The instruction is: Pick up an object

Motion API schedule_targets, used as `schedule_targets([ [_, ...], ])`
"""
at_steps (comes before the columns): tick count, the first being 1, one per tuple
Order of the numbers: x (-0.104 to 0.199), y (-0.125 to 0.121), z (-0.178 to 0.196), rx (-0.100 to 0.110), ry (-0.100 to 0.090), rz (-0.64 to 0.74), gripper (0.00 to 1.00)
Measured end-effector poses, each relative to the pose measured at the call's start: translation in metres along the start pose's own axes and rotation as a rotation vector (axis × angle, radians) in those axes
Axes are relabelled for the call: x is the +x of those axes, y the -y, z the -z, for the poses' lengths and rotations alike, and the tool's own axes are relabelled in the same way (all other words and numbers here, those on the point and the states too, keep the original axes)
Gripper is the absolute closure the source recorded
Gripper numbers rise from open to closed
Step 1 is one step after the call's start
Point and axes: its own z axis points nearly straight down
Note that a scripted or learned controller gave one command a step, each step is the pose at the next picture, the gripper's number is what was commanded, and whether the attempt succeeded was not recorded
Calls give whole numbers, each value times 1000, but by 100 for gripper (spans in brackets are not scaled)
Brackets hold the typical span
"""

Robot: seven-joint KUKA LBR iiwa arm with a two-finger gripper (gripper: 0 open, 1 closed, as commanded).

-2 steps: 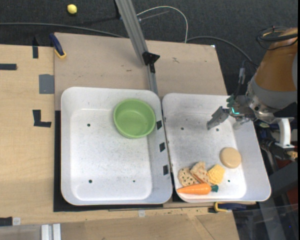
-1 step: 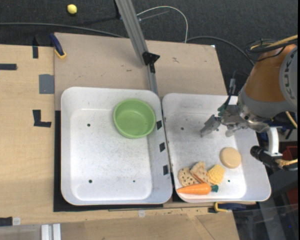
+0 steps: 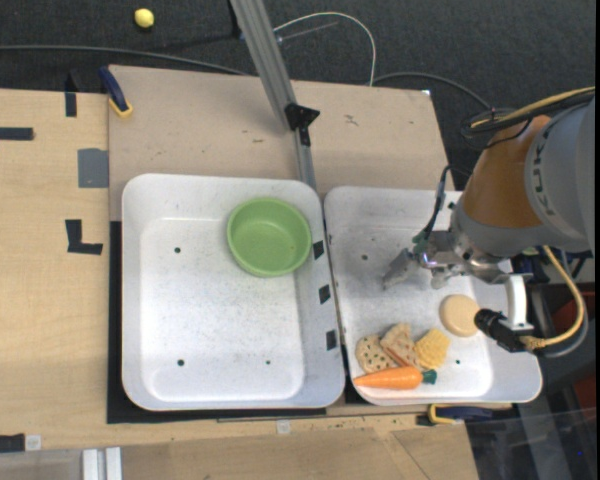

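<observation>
My gripper [image 3: 416, 278] hangs over the middle of the right bin [image 3: 370, 218], fingers spread open and nothing between them. One fingertip [image 3: 390, 280] points toward the bin's floor on the left. Just right of and below the gripper lies a round tan bun [image 3: 460, 315]. Along the bin's front edge lie a brown cracker [image 3: 371, 352], a tan biscuit piece [image 3: 399, 344], a yellow waffle-like piece [image 3: 432, 347] and an orange carrot [image 3: 389, 378]. A green bowl [image 3: 269, 235] stands upright at the back right of the left bin [image 3: 150, 268].
A slanted grey metal pole [image 3: 270, 58] runs from the top down to the gap between the bins. The arm's orange band [image 3: 500, 173] and cables [image 3: 565, 313] overhang the right bin's right side. A small yellow ball [image 3: 143, 17] lies on the dark floor beyond the bench.
</observation>
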Motion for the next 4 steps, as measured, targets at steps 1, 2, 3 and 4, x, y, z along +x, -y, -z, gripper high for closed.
schedule_targets([
  [1, 0, 0, -33, -8, 2, 0, 0],
  [2, 1, 0, -23, -7, 1, 1, 100],
  [3, 0, -11, 29, -12, 2, -1, 100],
  [4, 8, -4, 80, -7, 1, 0, 100],
])
